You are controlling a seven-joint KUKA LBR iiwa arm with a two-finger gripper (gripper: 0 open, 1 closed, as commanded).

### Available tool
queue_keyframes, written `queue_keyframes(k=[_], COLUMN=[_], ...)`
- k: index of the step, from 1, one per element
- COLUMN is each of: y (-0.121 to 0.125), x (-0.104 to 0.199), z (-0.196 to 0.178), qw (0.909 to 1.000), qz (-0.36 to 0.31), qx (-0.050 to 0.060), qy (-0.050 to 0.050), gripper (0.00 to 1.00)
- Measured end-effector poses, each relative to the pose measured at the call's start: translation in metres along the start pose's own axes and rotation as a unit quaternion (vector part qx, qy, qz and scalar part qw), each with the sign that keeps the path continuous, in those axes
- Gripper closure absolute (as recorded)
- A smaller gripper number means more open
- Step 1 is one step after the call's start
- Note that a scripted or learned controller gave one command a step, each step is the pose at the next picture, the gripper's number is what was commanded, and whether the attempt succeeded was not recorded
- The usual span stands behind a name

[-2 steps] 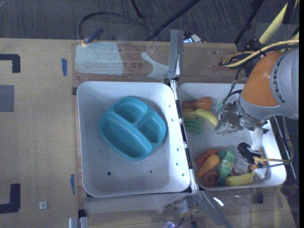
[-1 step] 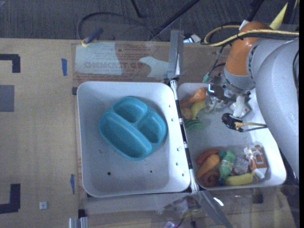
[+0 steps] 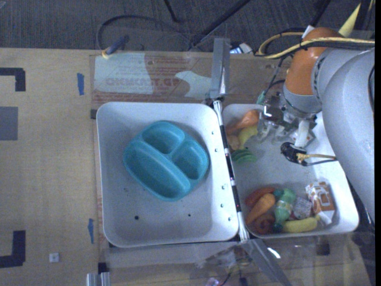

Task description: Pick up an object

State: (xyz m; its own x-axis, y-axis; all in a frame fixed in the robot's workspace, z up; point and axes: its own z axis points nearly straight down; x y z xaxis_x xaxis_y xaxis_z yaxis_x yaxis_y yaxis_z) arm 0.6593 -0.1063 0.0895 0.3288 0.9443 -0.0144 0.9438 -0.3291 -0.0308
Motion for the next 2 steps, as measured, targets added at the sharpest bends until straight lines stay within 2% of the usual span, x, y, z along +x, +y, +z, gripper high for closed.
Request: queue_keyframes(k=[1,2], y=[0.022,-0.042], x=[-0.044,-0.03], z=[-0.041,0.005], qw=[0.999,0.9967], qz=[-0.042,-0.079], qx=[-0.017,-0.018], qy=[0.006,0.006], gripper=[0.0,0.0])
